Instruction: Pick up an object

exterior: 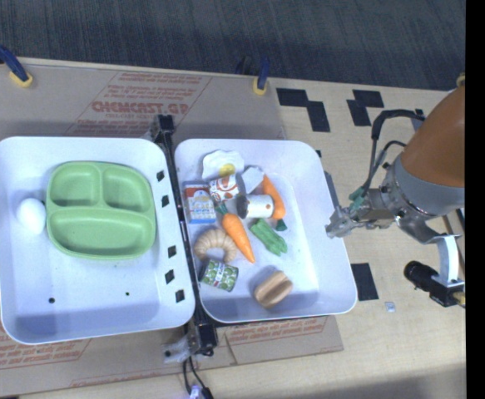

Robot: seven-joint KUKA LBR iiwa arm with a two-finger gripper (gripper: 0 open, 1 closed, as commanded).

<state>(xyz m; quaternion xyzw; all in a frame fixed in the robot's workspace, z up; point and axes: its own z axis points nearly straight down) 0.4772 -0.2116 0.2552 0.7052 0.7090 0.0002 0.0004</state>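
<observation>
The gripper (340, 223) hangs just outside the right wall of the right bin (329, 260), over the bare bench, and whether it is released or clenched I cannot tell, since its tip is small and blurred against the bin's edge; nothing shows held at it. Every candidate for the pick lies to its left, inside that bin. Nearest are the green vegetable (269, 236), lying with its long axis slanting from far-left to near-right, and the smaller carrot (274, 198) just beyond it toward the far side, running nearly along the near-far line. A step further left the larger carrot (238, 233) slants the same way as the green piece, with a white cup (259, 207) near its far end. Toward the near wall the bread roll (272, 288) sits apart from the crowd, with open floor around it, which in my judgement makes it the easiest target. The croissant (213, 241) and a green can (219, 275) lie by the left wall, farthest from the tip. So the coming move calls for travel leftward over the rim, then a descent. The left bin (9, 306) holds a green divided tray (101, 209) and a white egg (31, 215), well apart from the arm.
</observation>
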